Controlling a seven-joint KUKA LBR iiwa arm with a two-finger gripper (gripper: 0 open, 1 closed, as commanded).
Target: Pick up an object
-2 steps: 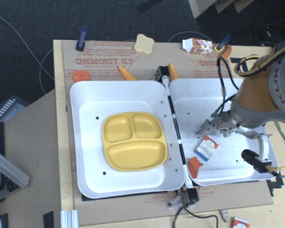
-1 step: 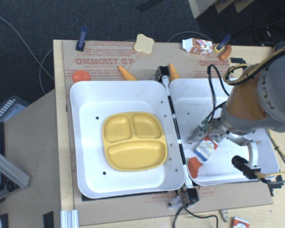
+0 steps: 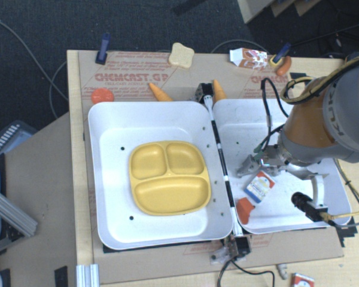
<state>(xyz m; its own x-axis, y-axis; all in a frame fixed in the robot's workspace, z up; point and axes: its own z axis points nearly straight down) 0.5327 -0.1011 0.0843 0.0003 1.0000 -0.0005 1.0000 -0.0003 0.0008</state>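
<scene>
Nearest the camera, an orange block [image 3: 244, 210] sits in the right bin [image 3: 275, 226] beside a small white carton [image 3: 259, 187]. Just above the carton hangs the claw [image 3: 255, 163]; whether it grips anything, I cannot tell. A slightly off-centre descent could nudge the carton aside.

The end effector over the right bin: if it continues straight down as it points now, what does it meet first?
Probably the small white and blue packet, which lies just below the end effector on the right bin floor. Depth is unclear from this slanted view, so it might touch bare floor beside it.
</scene>
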